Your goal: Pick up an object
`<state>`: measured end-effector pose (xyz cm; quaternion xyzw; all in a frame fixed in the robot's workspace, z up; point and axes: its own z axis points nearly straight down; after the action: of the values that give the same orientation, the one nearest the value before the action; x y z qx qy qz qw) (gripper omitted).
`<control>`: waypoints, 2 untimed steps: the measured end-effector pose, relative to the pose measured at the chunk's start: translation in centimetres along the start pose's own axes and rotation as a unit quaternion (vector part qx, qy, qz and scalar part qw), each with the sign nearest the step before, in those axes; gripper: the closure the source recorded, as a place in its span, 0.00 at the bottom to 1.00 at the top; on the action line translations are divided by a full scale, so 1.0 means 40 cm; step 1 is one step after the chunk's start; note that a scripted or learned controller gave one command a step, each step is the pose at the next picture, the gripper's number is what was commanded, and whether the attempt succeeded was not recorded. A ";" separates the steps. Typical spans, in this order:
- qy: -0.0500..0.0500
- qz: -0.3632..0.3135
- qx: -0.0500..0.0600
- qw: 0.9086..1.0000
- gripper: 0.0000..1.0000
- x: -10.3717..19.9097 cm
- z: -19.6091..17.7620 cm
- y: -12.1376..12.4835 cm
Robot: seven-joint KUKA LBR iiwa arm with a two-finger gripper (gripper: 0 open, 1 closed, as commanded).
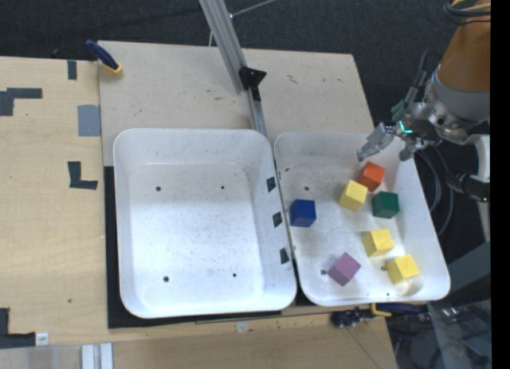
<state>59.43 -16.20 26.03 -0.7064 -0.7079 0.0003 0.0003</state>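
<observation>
I note the pincer [390, 144] spread wide and empty at right of frame, above the orange cube [371, 174]; I would descend squarely astride it, clear of the touching yellow cube [354, 194].

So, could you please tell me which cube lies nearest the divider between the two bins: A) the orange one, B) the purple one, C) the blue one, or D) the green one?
C: the blue cube sits alone by the right bin's left wall, while the other cubes lie farther right.

Grey arm [460, 104], orange band above wrist, black cables, grey two-finger hand [390, 146].
</observation>
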 end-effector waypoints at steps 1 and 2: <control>0.000 0.000 0.002 1.000 0.00 0.018 0.115 0.001; 0.000 0.001 0.003 1.000 0.00 0.014 0.242 -0.025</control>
<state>58.42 -15.66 16.35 -0.7069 -0.7073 0.0024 0.0024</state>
